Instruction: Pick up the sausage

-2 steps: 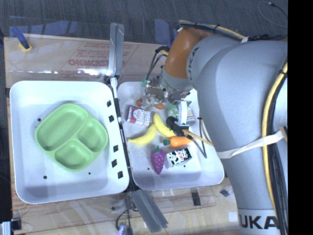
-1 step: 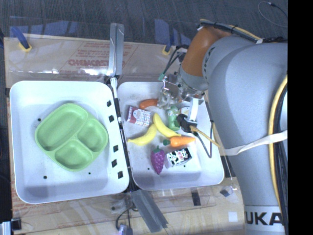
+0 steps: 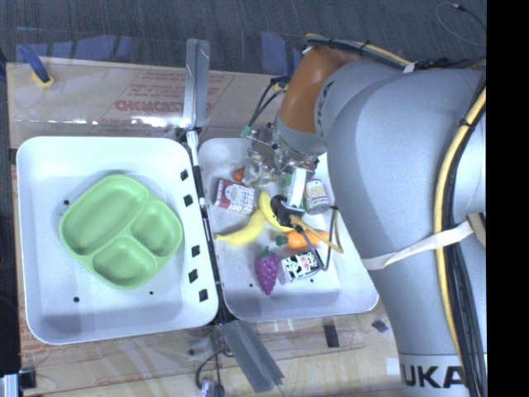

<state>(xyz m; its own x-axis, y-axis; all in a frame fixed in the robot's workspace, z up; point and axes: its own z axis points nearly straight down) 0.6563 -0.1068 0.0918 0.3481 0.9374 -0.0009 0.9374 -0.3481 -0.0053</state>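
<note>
My gripper (image 3: pixel 258 169) is low over the far end of the right bin (image 3: pixel 355 296), beneath the orange wrist band. A small orange-brown piece (image 3: pixel 238 174), possibly the sausage, peeks out just left of the gripper, mostly hidden by it. I cannot tell whether anything is between the fingers.
The right bin also holds a red and white carton (image 3: pixel 235 197), a banana (image 3: pixel 246 228), a carrot (image 3: pixel 302 239), purple grapes (image 3: pixel 266 270), a cow-patterned carton (image 3: pixel 300 265) and a small pale box (image 3: pixel 316 193). A green divided plate (image 3: pixel 121 230) lies in the left bin (image 3: pixel 41 304).
</note>
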